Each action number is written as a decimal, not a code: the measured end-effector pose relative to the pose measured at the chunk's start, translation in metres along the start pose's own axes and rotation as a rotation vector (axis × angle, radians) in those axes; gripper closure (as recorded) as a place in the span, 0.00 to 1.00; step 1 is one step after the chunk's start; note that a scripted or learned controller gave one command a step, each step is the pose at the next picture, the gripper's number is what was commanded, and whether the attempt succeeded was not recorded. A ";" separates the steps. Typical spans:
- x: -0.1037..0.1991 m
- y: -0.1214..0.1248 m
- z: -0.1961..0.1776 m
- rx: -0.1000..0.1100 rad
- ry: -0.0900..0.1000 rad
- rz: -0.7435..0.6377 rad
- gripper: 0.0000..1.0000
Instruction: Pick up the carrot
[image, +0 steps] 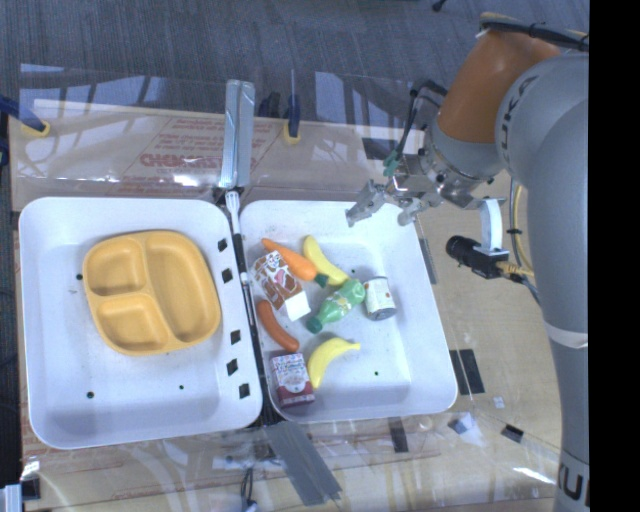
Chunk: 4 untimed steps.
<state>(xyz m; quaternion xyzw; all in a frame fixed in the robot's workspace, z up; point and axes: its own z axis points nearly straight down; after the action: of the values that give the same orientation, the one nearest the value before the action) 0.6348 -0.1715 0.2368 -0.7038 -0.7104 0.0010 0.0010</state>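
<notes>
Pincer (383, 205) spread open, gripping nothing, hovering over the far rim of the right bin (425, 330). Leftward, yellow divided plate (150, 290) resting in the left bin (50, 400). Carrot (291, 262) lying near the right bin's left wall, just beside a banana (322, 258). Green bottle (336, 306) and small can (379, 298) further right; second banana (328, 356) nearer the front.

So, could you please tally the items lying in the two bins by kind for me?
Bananas: 2
Carrot: 1
Sausage: 1
Green bottle: 1
Small can: 1
Red carton: 1
Brown-and-white packet: 1
Yellow divided plate: 1
Total: 9
</notes>
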 end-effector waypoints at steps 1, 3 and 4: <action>-0.020 -0.013 -0.003 0.001 0.000 -0.232 0.00; 0.141 -0.061 0.026 0.000 0.000 -0.410 0.00; 0.069 -0.043 0.109 0.000 0.000 -0.348 0.00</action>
<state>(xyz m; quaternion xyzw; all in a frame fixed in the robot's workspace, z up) 0.5910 -0.1031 0.1284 -0.5703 -0.8214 0.0010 0.0010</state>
